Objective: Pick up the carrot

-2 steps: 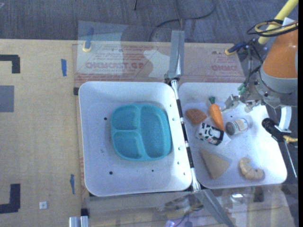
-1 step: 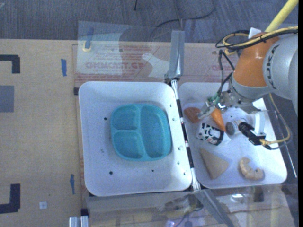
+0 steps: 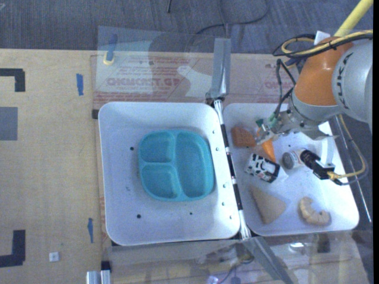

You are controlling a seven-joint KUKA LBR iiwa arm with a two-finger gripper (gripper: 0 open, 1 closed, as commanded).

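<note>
The carrot (image 3: 269, 148) sits in the right bin (image 3: 346, 215), near that bin's upper left, just beside a brown block (image 3: 243, 136) and above a black-and-white toy (image 3: 262, 167). From where I stand it looks to be still down on the bin floor or barely off it, so I'd judge the pick as not yet done: the grasp may be forming, but the lift is still to come.

The arm (image 3: 331, 76) reaches in from the right, its orange band over the bin's top edge, wrist bent downward so the gripper (image 3: 271, 134) comes down right at the carrot's upper end. I cannot tell how the gripper is set, nor whether it has the carrot.

A wedge (image 3: 267, 203) and a croissant (image 3: 314, 212) lie well apart from it. A blue tray (image 3: 176, 165) rests in the left bin (image 3: 118, 206).
</note>
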